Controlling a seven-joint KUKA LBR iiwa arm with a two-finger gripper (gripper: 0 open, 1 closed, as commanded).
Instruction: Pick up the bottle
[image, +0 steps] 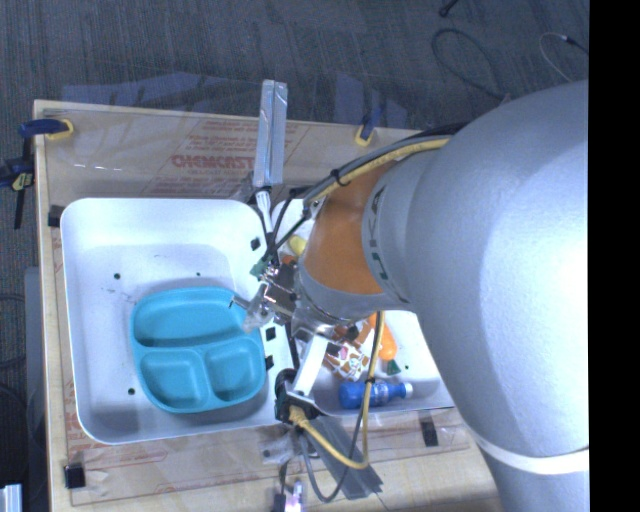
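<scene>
The bottle (372, 393) lies on its side in the right-hand bin (432, 372), near that bin's front edge. Its body is blue, and a paler cap end points toward the right. A yellow cable (362, 420) crosses in front of it, and the bottle itself rests on the bin floor with nothing clasping it.

Just behind the bottle lie an orange object (386, 342) and a small, colourfully printed packet (349, 362), close together. A small yellow thing (296, 245) peeps out near the bin's rear left corner, beside the arm.

The arm (480, 260) covers most of the right bin, its grey bulk reaching in from the right, with the orange band (338, 240) above the wrist. The wrist hangs over the divide between the two bins, trailing black and yellow cables. The jaws are hidden beneath the wrist hardware, so I cannot tell whether they are spread or pressed together.

The left-hand bin (100, 260) holds a blue divided tray (196, 348) with one long compartment and two smaller ones; it sits toward that bin's front right corner.

The surface (150, 150) is pale wood with red printed lettering along its rear part. A slim upright metallic post (270, 135) stands at the rear, between the two bins.
</scene>
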